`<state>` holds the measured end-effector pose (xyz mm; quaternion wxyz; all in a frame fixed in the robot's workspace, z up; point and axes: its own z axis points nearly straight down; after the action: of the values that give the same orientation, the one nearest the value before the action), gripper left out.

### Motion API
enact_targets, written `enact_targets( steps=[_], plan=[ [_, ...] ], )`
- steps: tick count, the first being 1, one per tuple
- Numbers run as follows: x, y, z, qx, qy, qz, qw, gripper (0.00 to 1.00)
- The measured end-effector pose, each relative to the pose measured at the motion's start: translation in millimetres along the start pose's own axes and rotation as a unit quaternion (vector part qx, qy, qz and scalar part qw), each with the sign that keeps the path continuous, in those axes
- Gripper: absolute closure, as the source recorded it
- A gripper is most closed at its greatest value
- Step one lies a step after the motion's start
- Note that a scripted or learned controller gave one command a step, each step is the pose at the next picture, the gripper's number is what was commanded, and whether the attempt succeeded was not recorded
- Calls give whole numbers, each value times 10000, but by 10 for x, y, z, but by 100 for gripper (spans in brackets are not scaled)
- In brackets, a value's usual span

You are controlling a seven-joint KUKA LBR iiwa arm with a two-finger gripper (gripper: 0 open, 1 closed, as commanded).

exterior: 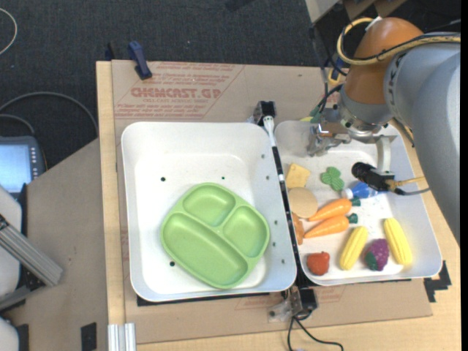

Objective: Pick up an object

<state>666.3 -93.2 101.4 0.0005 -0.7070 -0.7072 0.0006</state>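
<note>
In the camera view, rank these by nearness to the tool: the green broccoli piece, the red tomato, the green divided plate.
Measured from the tool, at the far end of the right bin:
1. Green broccoli piece, just below the tool in the right bin.
2. Red tomato, at the right bin's near edge.
3. Green divided plate, in the left bin, past the divider.

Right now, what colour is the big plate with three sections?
Light green. The plate shows plainly in the camera view, lying in the left bin.
</note>
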Motion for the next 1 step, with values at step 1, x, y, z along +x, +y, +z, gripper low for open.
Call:
enact_targets(
  steps=[1],
  plan=[
    [-15,9,-158,-27,-3,3,10000,100]
  ],
)
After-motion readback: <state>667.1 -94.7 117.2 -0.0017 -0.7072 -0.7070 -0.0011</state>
